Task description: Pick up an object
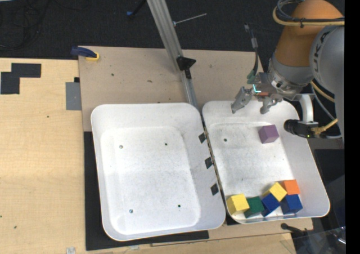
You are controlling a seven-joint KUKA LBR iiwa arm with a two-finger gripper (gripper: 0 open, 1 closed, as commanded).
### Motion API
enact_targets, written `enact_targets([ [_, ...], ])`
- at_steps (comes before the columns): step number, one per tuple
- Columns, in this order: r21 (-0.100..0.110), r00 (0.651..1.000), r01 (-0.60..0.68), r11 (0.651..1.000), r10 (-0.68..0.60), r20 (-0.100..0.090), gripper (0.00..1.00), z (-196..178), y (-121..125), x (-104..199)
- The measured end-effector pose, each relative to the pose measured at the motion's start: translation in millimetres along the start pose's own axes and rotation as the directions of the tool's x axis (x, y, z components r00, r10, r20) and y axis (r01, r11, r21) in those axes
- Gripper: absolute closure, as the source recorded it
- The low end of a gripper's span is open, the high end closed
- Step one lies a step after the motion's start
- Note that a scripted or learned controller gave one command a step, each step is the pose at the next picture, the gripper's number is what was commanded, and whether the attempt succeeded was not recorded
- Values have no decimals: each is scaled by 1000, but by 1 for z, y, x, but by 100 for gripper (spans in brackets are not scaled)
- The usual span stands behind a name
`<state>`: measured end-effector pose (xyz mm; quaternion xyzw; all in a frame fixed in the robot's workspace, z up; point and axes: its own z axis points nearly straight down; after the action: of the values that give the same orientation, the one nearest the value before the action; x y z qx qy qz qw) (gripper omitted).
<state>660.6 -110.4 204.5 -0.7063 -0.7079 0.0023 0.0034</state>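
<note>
Camera view gives you the slanted look down on the worktop (pixel 140 72), with two white bins side by side; the left bin (pixel 112 117) shows bare floor, and the right bin (pixel 315 191) carries all the blocks. You have the tool (pixel 254 102) hanging over the far rim of the right bin, its two fingers spread wide with nothing between them, so nothing is gripped yet.

Nearest to it you see the purple block (pixel 268 133), lying alone on the bin floor, apart from the tool, a little nearer the camera and to its right. It probably makes the easiest target, since it has free space on every side for the fingers to straddle.

The other blocks sit bunched in the near corner: a yellow block (pixel 238 203), a green block (pixel 254 206), a second yellow block (pixel 277 191), an orange block (pixel 291 186) and two blue blocks (pixel 270 203) touching or nearly so. Packed like that, they leave you little room.

As for direction, the purple block looks roughly cubic, so you get no clear long axis; its faces sit slightly turned against the bin's walls.
</note>
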Motion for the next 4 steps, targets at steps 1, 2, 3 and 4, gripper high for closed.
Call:
enact_targets([
  [1,-5,1000,2,1000,-2,1,0,-3,1,0],
  [2,0,1000,1,1000,-1,1,0,45,-7,6],
  [3,2,1000,-2,1000,2,0,0,108,-16,5],
  [4,-5,1000,-5,1000,5,1,0,114,-16,5],
])
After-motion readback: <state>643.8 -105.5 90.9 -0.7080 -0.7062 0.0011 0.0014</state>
